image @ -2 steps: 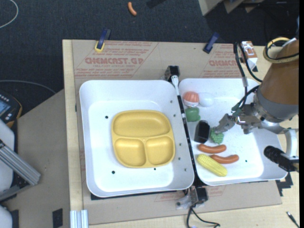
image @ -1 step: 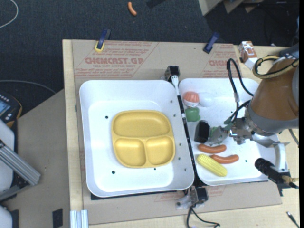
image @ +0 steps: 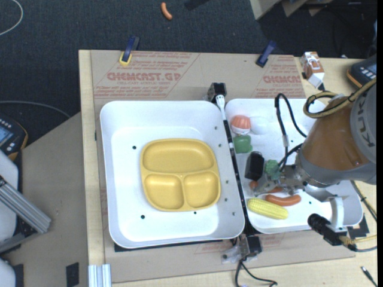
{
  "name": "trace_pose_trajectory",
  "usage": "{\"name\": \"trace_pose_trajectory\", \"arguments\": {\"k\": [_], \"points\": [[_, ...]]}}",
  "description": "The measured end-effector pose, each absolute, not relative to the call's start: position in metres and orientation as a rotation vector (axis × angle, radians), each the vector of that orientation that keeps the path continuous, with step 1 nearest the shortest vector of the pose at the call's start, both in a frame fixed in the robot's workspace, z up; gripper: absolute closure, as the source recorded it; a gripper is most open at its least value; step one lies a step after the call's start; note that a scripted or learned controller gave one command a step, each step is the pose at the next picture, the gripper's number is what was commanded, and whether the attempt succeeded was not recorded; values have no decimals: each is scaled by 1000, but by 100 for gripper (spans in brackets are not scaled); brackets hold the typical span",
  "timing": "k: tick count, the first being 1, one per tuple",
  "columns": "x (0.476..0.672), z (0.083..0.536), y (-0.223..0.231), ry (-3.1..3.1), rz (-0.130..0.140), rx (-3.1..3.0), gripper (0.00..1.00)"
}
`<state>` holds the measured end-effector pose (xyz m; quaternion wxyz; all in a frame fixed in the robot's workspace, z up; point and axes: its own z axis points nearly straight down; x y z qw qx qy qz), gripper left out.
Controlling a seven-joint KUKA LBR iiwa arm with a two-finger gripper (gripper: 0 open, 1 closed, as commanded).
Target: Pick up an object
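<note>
The grey arm with the orange band (image: 335, 145) is reaching in from three o'clock and is hanging over the right-hand shallow white bin (image: 263, 109). Its two-finger gripper (image: 282, 181) is sitting low over the middle of that bin, among the toys; how its tips are standing I cannot tell, since the wrist and the clutter are covering them, and no object is showing between them.

The toys are lying in a loose column down the left half of this bin. At twelve o'clock from the gripper, near the far edge, a round orange-and-white piece (image: 241, 123) is resting, with a small green block (image: 242, 143) just beside it at its six o'clock. A black oblong object (image: 254, 166) is lying at about ten o'clock from the gripper, close to the dividing wall. A green knobbly piece (image: 273, 168) is sitting right against the gripper's near side. A red-orange sausage-shaped toy (image: 283, 200) is lying at six o'clock just below the gripper, and a yellow plastic corn cob (image: 267, 208) is lying beside it, toward seven o'clock.

The left-hand shallow white bin (image: 119, 124) is holding a yellow three-compartment plastic plate (image: 179, 173) near its centre, well apart from the gripper at nine o'clock.
</note>
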<state>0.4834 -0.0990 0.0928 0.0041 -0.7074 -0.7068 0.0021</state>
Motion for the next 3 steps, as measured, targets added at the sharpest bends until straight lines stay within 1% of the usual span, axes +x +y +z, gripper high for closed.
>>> {"name": "trace_pose_trajectory", "arguments": {"k": [1, 2, 3], "points": [[483, 84, -98, -2217, 3, -2219, 0], [484, 95, -98, -2219, -2, -2223, 100], [488, 157, -94, -2227, -5, -2224, 100]]}}
